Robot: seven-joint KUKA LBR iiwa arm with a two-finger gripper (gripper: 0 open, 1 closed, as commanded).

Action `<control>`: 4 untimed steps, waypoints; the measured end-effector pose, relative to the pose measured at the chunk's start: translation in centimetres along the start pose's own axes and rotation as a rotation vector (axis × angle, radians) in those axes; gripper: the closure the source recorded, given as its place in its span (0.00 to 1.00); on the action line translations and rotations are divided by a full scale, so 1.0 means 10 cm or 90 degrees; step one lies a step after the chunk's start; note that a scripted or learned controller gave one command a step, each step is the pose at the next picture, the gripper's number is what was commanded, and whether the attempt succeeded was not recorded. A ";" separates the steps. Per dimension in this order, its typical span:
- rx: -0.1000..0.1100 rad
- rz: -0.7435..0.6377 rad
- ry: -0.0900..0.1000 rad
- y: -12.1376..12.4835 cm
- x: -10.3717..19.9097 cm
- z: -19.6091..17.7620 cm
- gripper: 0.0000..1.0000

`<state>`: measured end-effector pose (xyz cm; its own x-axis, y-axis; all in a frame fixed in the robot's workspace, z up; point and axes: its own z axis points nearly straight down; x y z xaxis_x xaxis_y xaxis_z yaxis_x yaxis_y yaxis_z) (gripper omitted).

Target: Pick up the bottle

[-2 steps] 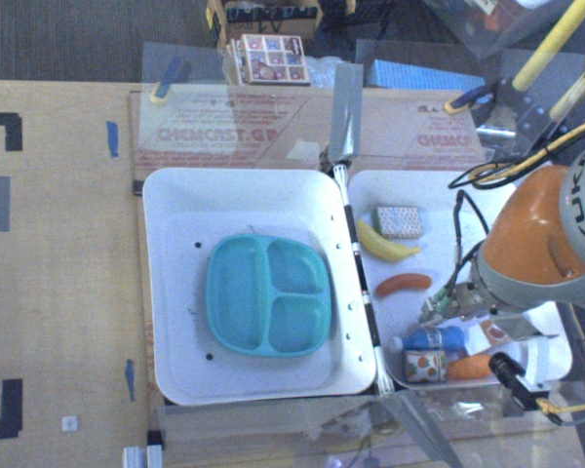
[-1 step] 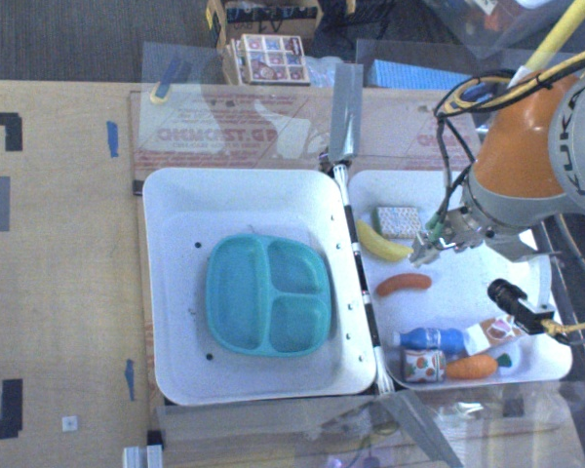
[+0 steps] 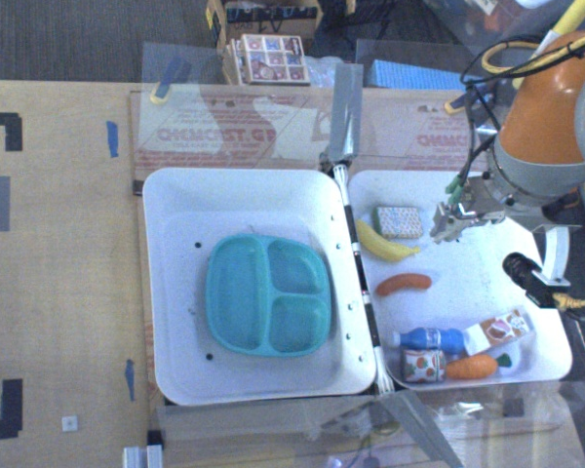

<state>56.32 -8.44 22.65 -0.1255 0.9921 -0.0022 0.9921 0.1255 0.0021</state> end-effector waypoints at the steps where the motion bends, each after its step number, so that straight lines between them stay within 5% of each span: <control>1: 0.000 -0.001 0.000 0.00 0.01 0.00 0.00; 2: 0.001 -0.204 0.002 -0.64 -0.23 1.07 0.00; 3: -0.005 -0.231 -0.001 -0.83 -0.11 1.38 0.00; 4: -0.004 -0.043 0.000 -0.83 -0.07 1.38 0.00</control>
<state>48.16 -10.24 8.83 -0.1923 0.9813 -0.0029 0.9813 0.1924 0.0086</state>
